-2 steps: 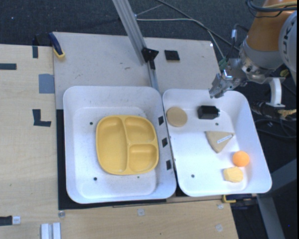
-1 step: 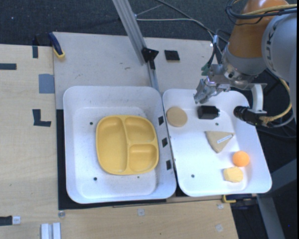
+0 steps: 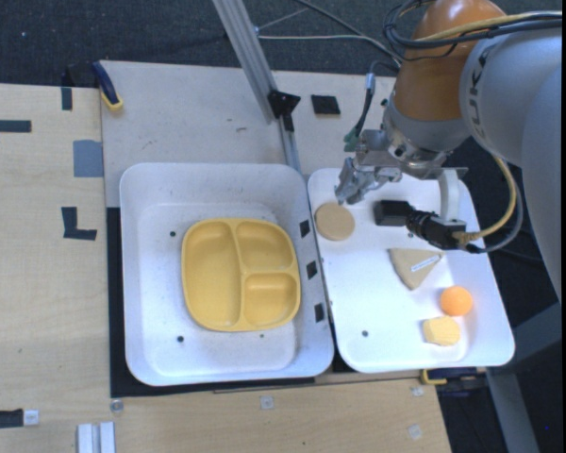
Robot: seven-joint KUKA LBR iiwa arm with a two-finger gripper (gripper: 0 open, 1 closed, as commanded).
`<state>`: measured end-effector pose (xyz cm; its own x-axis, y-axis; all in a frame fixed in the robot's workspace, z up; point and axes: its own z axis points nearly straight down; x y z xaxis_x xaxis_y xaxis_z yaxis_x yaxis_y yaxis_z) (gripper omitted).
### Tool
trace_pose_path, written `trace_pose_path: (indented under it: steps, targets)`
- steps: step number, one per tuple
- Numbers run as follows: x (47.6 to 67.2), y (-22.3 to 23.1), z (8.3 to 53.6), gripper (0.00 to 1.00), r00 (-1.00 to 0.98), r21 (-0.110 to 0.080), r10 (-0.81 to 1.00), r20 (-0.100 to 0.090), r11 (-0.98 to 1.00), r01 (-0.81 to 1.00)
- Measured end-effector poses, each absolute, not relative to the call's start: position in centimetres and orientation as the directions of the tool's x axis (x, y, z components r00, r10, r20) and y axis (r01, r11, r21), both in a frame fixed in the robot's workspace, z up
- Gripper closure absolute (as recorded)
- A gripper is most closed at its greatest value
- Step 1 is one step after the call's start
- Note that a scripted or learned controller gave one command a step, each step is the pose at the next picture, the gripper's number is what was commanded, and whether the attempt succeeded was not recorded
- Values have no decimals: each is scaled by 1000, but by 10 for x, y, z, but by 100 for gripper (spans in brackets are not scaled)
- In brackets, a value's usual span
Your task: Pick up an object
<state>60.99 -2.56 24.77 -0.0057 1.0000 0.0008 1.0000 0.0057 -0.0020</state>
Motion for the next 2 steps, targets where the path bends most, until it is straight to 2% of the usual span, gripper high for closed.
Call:
trace_pose_path:
  steps: [2]
  targets:
    - [546,67,233,100,-6,-5,1000,1,6,1000]
